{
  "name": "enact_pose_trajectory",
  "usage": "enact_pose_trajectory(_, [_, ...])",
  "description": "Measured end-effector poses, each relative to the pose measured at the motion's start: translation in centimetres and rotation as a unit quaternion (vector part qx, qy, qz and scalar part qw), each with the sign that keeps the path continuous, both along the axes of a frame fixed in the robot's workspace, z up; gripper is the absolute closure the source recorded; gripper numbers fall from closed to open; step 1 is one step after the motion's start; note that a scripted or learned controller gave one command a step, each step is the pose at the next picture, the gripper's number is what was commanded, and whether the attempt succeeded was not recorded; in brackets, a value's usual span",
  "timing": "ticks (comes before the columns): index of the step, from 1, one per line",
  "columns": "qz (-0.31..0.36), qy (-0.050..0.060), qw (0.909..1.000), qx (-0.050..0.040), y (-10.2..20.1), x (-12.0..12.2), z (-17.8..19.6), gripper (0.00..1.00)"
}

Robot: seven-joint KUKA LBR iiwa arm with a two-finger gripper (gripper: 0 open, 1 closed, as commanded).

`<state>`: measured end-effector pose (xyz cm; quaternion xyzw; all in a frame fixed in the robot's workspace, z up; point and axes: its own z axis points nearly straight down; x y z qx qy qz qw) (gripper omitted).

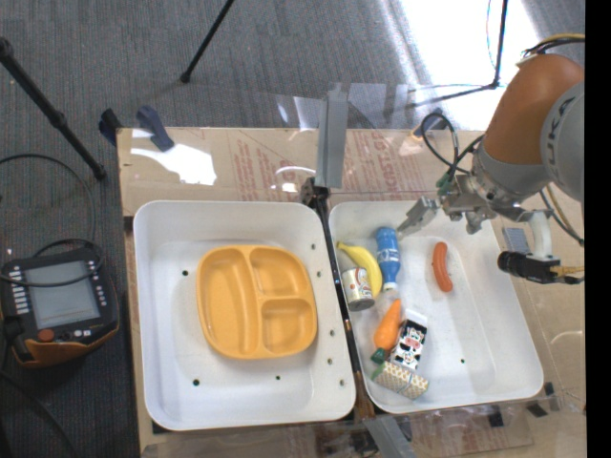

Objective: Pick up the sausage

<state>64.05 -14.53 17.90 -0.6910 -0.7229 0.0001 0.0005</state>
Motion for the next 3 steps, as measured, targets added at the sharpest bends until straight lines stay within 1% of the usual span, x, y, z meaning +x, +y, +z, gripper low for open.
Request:
enact_pose_trajectory(1, [-0.039,0.002,0.9992,0.0025,-4.2,-4.2,-9.3,0.0])
enact_pose_trajectory(2, [0.009,-0.001,1.0,0.0001,-4.9,-0.1,-3.4,0.0])
enact_pose_trajectory(3, [0.044,-0.001,0.999,0.0086,-5.3,-2.7,-9.1,0.0])
